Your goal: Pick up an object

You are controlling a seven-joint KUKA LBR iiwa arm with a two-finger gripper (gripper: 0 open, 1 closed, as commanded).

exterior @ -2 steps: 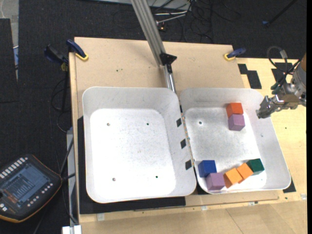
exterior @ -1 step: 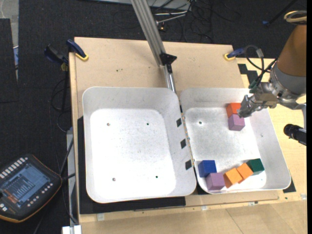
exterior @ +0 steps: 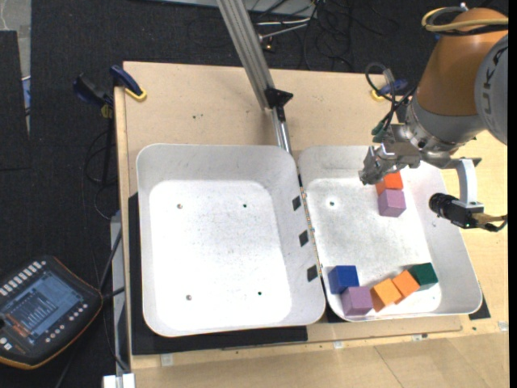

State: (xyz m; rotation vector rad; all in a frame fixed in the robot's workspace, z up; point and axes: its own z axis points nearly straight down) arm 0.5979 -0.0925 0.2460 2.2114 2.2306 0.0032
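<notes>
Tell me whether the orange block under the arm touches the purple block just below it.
Touching. The camera view shows the orange block butting directly against the purple block, with no white bin floor between them.

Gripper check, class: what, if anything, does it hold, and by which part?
It cannot be told. The gripper sits low beside the orange block stacked against a purple block, but no block shows between its fingers.

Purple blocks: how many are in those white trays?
2, both in the right bin. One purple block lies near the gripper, under an orange block; the other purple block sits at the front edge. The arm may hide more.
</notes>
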